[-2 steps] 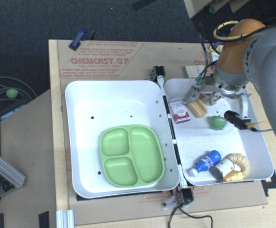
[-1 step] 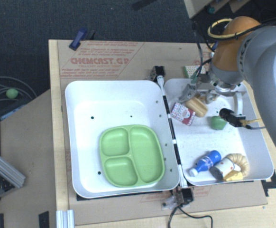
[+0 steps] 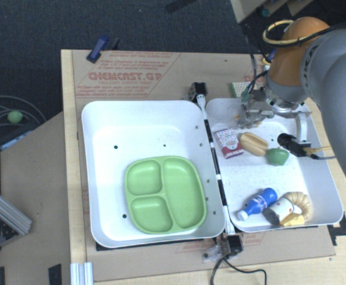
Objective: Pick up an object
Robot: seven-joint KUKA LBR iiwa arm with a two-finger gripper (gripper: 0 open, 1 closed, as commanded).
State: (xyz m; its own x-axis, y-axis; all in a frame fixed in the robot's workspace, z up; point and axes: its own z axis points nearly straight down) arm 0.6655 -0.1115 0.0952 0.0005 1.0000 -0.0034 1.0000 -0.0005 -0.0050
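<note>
My gripper [image 3: 251,116] hangs over the far end of the right bin [image 3: 321,183], reaching in from the right. Nothing is visibly held in it. Just below it lie a red and white packet [image 3: 227,142] and a tan bun-shaped piece [image 3: 253,143]. A green rounded object [image 3: 277,156] rests beside the bun. Near the bin's front edge a blue and white bottle [image 3: 257,203] lies on its side. Next to the bottle sits a pale croissant-like piece [image 3: 293,208] with a dark item against it.
The left bin [image 3: 101,129] holds a green divided plate [image 3: 164,193] toward its front. A black clip [image 3: 198,91] sits where the two bins meet at the back. A blue object [image 3: 97,49] lies at the bench's far left corner.
</note>
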